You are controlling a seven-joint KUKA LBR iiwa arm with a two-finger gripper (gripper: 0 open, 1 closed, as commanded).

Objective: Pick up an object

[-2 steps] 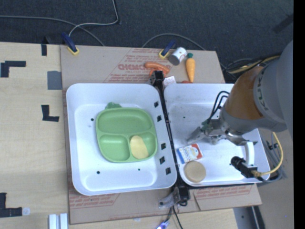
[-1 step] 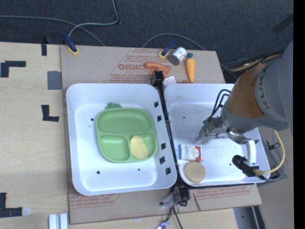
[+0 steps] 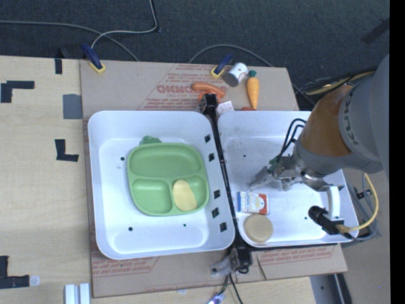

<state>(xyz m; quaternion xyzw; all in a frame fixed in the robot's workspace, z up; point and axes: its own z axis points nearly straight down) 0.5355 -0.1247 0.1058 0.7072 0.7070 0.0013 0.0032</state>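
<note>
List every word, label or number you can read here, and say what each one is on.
Red printing on the cardboard sheet behind the bins: large letters, reversed and too blurred to read with certainty.
Red printing on the cardboard along the front edge: too small to read.
Red and blue label on the small carton in the right bin: too blurred to read.

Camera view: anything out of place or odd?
Yes: a toy carrot, a small grey cylinder and an orange piece lie on the cardboard behind the bins, outside both. Bin contents look orderly.
</note>
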